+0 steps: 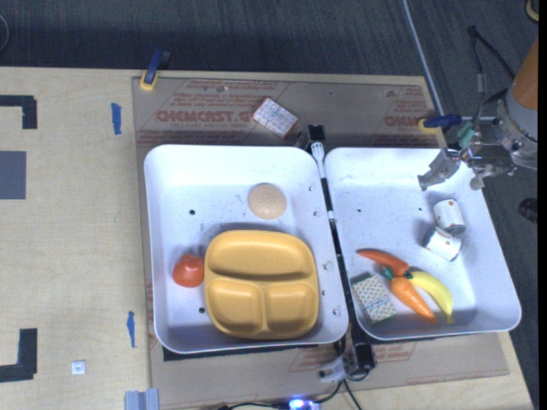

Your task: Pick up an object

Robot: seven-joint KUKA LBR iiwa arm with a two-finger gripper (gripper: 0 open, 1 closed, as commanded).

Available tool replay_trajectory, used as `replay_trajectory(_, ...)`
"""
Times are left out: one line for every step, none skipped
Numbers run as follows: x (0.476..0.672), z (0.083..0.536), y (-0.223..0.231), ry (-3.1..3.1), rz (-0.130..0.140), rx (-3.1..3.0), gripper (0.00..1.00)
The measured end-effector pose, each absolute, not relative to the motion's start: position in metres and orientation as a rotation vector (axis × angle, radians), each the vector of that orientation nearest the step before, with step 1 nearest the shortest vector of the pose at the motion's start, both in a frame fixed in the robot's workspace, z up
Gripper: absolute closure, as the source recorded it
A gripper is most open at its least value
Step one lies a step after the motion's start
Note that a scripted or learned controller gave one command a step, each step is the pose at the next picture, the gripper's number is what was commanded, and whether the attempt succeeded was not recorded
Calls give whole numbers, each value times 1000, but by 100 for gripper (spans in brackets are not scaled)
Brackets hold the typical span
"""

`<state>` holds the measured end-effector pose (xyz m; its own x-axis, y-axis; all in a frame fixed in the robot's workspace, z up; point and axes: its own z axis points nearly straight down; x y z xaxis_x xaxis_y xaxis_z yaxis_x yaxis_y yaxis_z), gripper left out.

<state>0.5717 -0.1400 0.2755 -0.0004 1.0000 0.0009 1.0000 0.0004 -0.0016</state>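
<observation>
Although the arm has reached in over the right bin [504, 301], you have nothing lifted yet: the gripper [453, 167] hangs above that bin's far right corner, and no object shows between its fingers. Whether the jaws stand apart or closed, you cannot tell from this angle.

Your nearest candidate is the small white cylinder [446, 227], lying on its side just below the gripper, near the right wall. Further toward the front lie a carrot [410, 295], a red chili pepper [382, 260] and a banana [434, 292], bunched together and touching, with a small patterned sponge [373, 298] just beside them against the centre divider. The left bin [158, 178] holds a yellow divided tray [259, 283], a red tomato [188, 270] touching its left edge, and a round tan bun [267, 201] standing apart at the back.

So the whole of the pick remains, by my reading: descend, close, lift.

For room, the middle of the right bin is open floor, so you can come down freely there. The white cylinder sits close to the right wall, which may crowd one finger. The vegetable cluster is tight; closing on one piece could nudge its neighbours. The bun has clear space all round, but it lies across the divider.
</observation>
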Motion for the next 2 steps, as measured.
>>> replay_trajectory(574,145,-194,-2220,2,-2221,0)
replay_trajectory(542,86,-165,-2224,-3,-2222,0)
